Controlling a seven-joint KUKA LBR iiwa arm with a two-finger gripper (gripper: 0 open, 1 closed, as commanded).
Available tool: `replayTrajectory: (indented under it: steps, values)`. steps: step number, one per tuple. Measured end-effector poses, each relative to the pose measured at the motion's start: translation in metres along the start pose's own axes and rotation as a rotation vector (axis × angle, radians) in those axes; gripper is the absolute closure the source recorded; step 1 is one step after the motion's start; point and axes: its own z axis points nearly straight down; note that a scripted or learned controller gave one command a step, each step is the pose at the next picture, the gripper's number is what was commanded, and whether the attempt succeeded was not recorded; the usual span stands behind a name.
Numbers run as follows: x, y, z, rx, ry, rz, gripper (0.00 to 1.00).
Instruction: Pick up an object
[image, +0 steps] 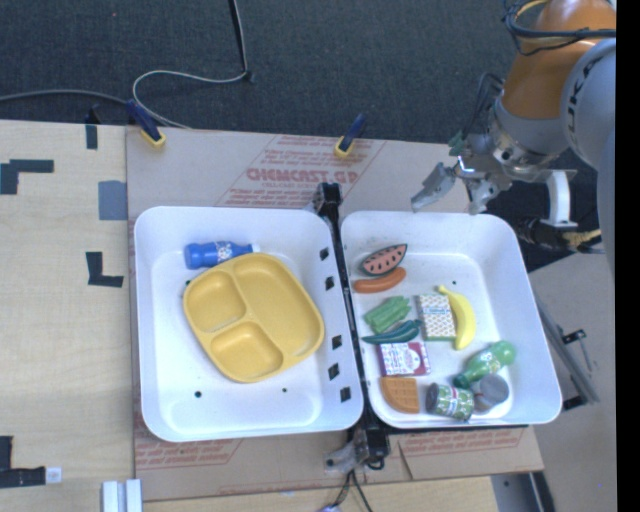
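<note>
My gripper (457, 192) hangs above the far rim of the right bin (505, 232), its two fingers spread open with nothing between them. Below it in that bin lie a watermelon slice (384, 259), a sausage (379, 283), green pods (389, 317), a patterned packet (436, 315), a banana (460, 317), a red-and-white box (402, 357), an orange waffle piece (401, 393), a green can (451, 401) and a green bottle (488, 361). The left bin (165, 385) holds a yellow divided plate (252, 315) and a blue bottle (216, 253).
The bins sit on a cardboard sheet (280, 170) held by yellow-blue clamps (349, 138). A black divider clip strip (335, 290) runs between the bins. A white cable (190, 80) loops behind on the dark floor. The arm's orange band (560, 50) is at the top right.
</note>
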Motion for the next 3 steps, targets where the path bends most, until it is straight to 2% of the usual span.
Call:
replayTrajectory:
  steps: [1,2,3]
  values:
    - [-0.009,0.001,0.123,0.003,0.0,0.001,0.0]
    - [0.001,-0.005,0.154,-0.002,-0.001,0.0,0.0]
    - [0.002,-0.006,0.145,-0.001,0.001,-0.001,1.0]
